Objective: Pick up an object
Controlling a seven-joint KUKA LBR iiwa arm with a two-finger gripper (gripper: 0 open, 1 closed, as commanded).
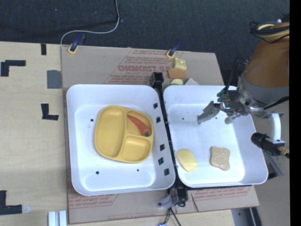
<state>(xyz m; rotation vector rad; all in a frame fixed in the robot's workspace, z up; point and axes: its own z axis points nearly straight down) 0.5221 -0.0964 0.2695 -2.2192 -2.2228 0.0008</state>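
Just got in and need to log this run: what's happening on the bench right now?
A robot arm reaches in over the right bin, its gripper above the bin's upper part with nothing between its jaws. A yellow piece and a tan piece lie near the bin's front. The left bin holds a yellow divided plate with a red pepper on it. Nothing is picked up yet.

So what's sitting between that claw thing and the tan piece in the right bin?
Nothing: in the camera view, only bare white bin floor lies between the tool and the tan piece. The yellow piece sits off to its left.
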